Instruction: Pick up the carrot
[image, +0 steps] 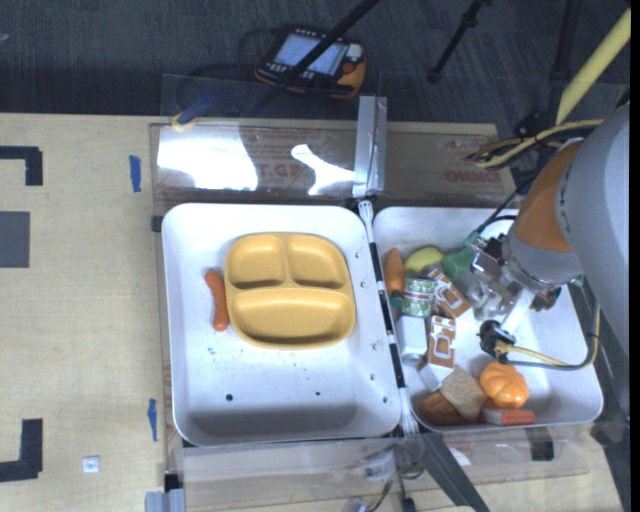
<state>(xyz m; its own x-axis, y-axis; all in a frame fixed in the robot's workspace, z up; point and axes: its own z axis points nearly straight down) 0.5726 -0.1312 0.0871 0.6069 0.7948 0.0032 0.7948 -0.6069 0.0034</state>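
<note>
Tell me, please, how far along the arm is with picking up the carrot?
Nothing looks done yet: a carrot lies at the right bin's left wall, and another carrot-like piece lies in the left bin beside the yellow plate. In hand: the gripper hangs over the right bin's clutter, apart from both. Left: reaching a carrot, closing on it and lifting.

1. We see two white bins: the left bin (190, 330) and the right bin (570, 360).
2. The divided plate (290, 290) is yellow.
3. Beside it, the carrot (217, 300) is orange.
4. The small pumpkin (503, 383) is orange.
5. The desk (75, 300) is pale wood with blue tape marks.
6. The arm (560, 215) is grey with an orange band.
</note>
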